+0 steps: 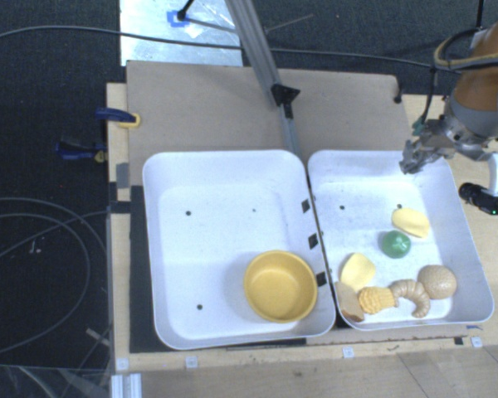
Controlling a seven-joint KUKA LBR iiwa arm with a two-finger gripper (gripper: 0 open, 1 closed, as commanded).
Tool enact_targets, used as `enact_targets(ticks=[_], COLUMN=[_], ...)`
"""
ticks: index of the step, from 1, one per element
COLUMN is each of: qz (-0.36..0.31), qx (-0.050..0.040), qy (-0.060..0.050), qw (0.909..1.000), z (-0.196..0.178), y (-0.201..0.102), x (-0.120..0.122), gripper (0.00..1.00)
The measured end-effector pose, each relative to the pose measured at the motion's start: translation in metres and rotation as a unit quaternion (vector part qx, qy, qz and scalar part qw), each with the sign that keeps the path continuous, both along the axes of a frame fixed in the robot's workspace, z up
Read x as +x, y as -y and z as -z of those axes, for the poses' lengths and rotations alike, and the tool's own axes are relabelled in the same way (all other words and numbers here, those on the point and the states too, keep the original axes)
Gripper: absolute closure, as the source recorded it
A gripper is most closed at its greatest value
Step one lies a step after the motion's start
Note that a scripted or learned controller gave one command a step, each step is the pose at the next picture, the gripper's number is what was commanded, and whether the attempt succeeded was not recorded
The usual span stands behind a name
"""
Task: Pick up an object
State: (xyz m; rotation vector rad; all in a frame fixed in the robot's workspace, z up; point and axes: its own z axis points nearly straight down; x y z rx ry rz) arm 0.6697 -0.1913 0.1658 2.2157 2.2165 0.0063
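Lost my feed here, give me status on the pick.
Gripper over right bin's far corner, nothing visibly held. Nearest item, yellow piece, untouched in bin. Green ball beside it. Path looks clear.

The arm (481,81) is cut off by the frame's right edge, and its gripper (415,157) at the upper right is too small and blurred to tell its state. In the lower right of the right bin (461,222), the corn cob (375,299) overlaps the pale yellow piece (357,270).
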Motion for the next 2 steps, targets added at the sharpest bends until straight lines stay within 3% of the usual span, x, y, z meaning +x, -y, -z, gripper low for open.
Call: enact_targets(ticks=[1, 2], qz=[-0.003, -0.003], qx=[0.0004, 0.0007], qy=[0.0, -0.002], qw=[1.0, 1.0], z=[-0.052, -0.068], y=[-0.008, -0.008], x=[-0.004, -0.002], gripper=[1.0, 1.0])
